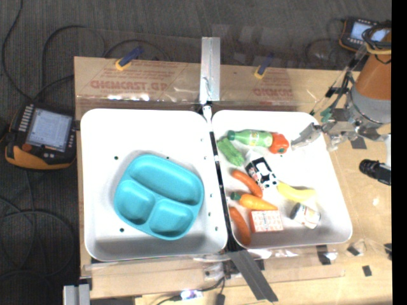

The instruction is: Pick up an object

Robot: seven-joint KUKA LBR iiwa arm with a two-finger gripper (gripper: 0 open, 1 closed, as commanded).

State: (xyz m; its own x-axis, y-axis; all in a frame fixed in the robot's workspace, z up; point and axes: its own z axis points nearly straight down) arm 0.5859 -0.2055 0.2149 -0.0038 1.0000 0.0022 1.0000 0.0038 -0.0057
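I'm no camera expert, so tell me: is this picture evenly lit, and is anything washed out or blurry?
In the camera view, the white bins glare bright, nearly washed out along their rims; the blue tray casts a soft shadow; the gripper looks slightly smeared; small labels on the red carton are too blurred to read.

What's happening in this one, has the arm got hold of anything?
Nothing is held as far as the view shows. The arm reaches in from the right, its gripper above the right bin's far right corner. The nearest item is a green bottle with an orange cap. Carrots, a banana and small boxes lie untouched below. The left bin holds a blue tray.
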